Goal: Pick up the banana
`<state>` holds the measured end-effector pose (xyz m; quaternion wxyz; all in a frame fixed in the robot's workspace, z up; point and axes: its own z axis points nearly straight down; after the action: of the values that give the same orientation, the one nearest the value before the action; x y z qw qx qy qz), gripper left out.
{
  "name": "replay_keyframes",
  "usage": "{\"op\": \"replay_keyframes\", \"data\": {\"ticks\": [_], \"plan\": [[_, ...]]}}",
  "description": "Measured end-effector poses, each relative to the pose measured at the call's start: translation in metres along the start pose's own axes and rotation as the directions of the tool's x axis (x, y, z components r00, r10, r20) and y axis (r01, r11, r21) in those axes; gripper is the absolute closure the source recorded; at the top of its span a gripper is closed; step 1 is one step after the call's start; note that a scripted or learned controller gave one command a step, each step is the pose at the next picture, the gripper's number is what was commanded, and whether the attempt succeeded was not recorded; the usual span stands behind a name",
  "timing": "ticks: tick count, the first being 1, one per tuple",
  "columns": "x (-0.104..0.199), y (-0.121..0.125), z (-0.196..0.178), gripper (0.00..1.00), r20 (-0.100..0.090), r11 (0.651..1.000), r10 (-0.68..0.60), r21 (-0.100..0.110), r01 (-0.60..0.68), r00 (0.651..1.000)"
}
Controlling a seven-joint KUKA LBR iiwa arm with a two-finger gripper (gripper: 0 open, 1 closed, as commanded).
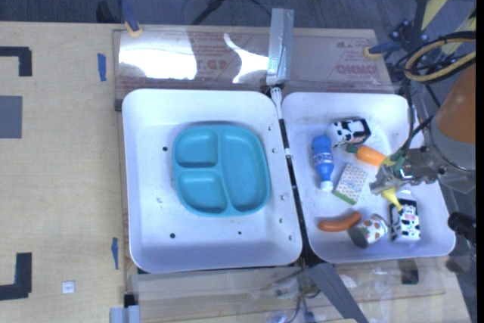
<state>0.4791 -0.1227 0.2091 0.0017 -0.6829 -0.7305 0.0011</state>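
Observation:
The banana is a small yellow piece in the right bin, near that bin's right wall; just a short end of it pokes out below the gripper. My gripper sits low over the bin right above the banana, reaching in from the right under the orange wrist band. Its metal tip hides most of the banana, and I cannot make out whether the fruit is between its tips.
Around the gripper lie an orange carrot, a cow figure, a blue bottle, a speckled cracker block, a sausage, a round toy and a cow-print carton. The left bin holds a blue divided plate.

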Motion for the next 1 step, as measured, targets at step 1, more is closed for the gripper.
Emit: {"op": "replay_keyframes", "data": {"ticks": [1], "plan": [[0.0439,0.0541,-0.0147,1.0,0.002,0.981,0.194,-0.001,-0.194,0.981]]}}
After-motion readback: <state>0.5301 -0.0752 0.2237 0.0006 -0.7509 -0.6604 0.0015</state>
